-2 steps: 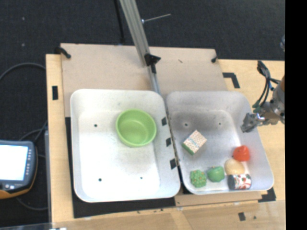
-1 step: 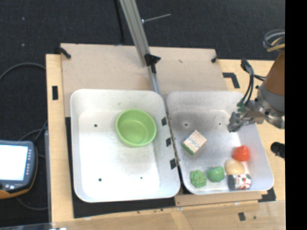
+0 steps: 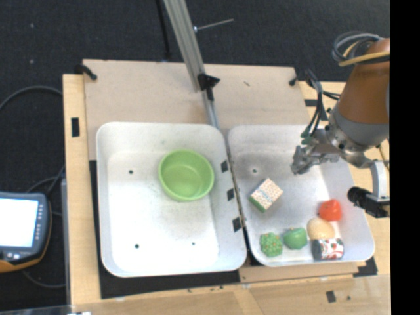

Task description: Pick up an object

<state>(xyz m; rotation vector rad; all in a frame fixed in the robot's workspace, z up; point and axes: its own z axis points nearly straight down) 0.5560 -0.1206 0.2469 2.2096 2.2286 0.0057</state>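
Note:
In the right bin (image 3: 275, 143) lie a patterned white cube (image 3: 266, 194), a red object (image 3: 330, 210), a pale egg-like object (image 3: 319, 228), a red-and-white can (image 3: 328, 248), a green ball (image 3: 296, 238) and a knobbly green object (image 3: 271, 243). My gripper (image 3: 302, 161) hovers over the upper right part of this bin, up and to the right of the cube and apart from it. Nothing shows between its fingers.
A green bowl (image 3: 186, 174) sits in the left bin (image 3: 118, 209). A metal pole (image 3: 187, 38) slants from the top down to the divider between the bins. A tablet (image 3: 20, 225) rests off the bench's left edge. Cables hang near the arm (image 3: 364, 104).

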